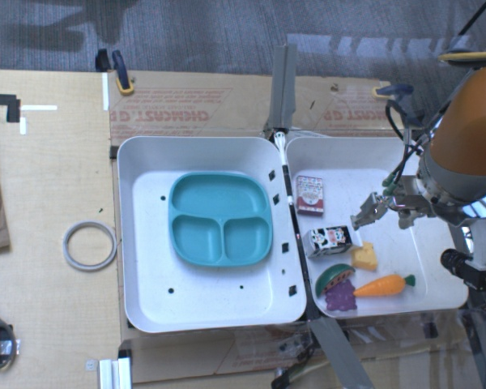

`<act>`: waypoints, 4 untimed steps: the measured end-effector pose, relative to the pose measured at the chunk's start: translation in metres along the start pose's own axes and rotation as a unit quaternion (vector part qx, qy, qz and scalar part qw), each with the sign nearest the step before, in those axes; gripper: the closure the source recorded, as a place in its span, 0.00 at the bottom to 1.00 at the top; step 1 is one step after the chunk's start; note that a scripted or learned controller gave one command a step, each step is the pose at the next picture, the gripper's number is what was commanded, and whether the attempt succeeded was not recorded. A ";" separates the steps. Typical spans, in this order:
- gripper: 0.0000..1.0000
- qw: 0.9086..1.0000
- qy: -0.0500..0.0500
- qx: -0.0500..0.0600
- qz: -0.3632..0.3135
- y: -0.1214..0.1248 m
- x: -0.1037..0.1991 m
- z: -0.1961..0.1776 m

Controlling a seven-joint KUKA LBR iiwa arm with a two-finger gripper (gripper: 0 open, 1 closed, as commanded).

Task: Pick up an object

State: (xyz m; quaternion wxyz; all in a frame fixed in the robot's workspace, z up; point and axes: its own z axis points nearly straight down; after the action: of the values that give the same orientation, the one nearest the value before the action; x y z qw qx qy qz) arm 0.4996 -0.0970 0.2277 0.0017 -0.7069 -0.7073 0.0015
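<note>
The gripper hangs with open, empty fingers in the right bin, above the yellow block and carrot. No object lifted yet; descent, grasp and lift seem to remain.

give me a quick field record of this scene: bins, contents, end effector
left bin: holds a teal divided plate
right bin: holds a small red box, a black-and-white carton, a yellow cheese piece, a toy carrot, a purple item
end effector: above the right bin, right of the red box, nothing seen between its fingers
bench outside bins: a tape ring left of the left bin
</note>
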 end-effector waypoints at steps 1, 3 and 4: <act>0.00 0.999 -0.001 -0.006 -0.034 -0.019 0.003 0.133; 1.00 0.999 0.000 -0.009 0.034 -0.017 -0.002 0.131; 1.00 1.000 -0.001 -0.001 -0.019 -0.001 0.013 0.037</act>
State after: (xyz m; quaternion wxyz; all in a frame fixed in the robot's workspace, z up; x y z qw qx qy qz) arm 0.4988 -0.0838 0.1903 0.0006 -0.6934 -0.7205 0.0012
